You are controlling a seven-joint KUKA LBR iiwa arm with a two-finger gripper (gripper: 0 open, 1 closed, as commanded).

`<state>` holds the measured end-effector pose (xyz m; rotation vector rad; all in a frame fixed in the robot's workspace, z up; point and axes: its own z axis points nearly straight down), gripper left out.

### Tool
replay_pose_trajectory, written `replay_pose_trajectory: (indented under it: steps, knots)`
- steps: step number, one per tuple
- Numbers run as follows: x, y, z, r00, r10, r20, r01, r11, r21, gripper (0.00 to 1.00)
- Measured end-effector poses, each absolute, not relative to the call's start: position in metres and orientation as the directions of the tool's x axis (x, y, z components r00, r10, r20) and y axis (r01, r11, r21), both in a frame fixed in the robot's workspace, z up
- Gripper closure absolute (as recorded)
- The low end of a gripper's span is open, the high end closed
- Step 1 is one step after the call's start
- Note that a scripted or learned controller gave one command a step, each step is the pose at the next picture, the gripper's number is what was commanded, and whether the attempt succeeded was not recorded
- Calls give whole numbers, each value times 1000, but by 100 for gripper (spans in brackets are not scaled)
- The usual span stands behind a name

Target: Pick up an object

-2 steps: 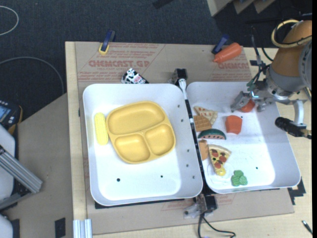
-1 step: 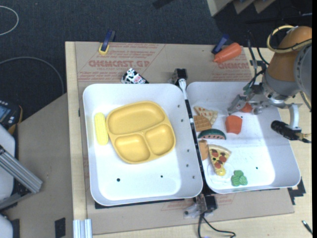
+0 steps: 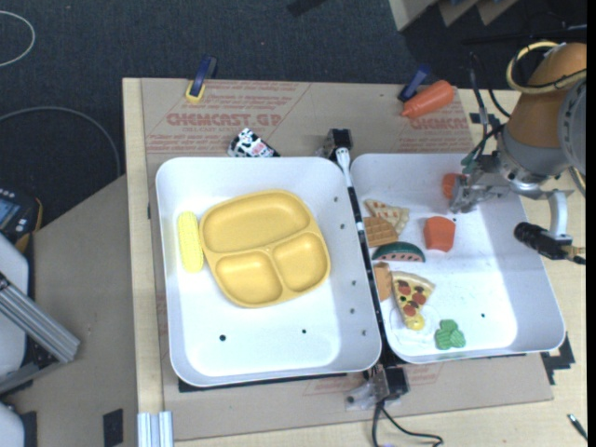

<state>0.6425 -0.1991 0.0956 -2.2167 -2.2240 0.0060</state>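
Two white bins stand side by side on the bench. In the left bin point(image 3: 186, 343) lies a yellow tray point(image 3: 265, 247) with three compartments, and just beside its left edge lies a yellow corn cob point(image 3: 189, 241), upright in the view.

The right bin point(image 3: 521, 315) holds several small toy foods. Near its left wall there is a waffle piece point(image 3: 385, 222), below it a watermelon slice point(image 3: 398, 251), then a pizza slice point(image 3: 410, 296), and a green piece point(image 3: 450, 335) near the front wall. An orange-red cup point(image 3: 440, 233) stands near the middle of this bin, apart from the other things.

The arm point(image 3: 545, 110) comes in from the right, and the gripper point(image 3: 466, 194) is low over the far part of the right bin. A small red-orange thing point(image 3: 450, 184) is seen just at the left side of the gripper, touching or almost touching it. If the jaws are apart or together, one cannot tell, because they are small and dark here, and it is not clear whether the red thing is between them.

Behind the bins, on the bench, lie an orange clamp point(image 3: 428, 99), a blue and yellow clamp point(image 3: 198, 80) and a small black and white thing point(image 3: 250, 144).
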Motion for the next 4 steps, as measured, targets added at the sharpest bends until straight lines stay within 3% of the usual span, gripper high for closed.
replay_pose_trajectory:
  steps: [1, 2, 3, 4]
  knots:
    - [644, -197, 161, -1, 1000, -3, 1000, 1, 9, 100]
    - [653, -192, 220, -2, 1000, -3, 1000, 2, 9, 100]
    - [654, -192, 226, -1, 1000, -2, 1000, 1, 5, 100]
    - [629, -143, 215, -4, 1000, 3, 1000, 4, -4, 100]
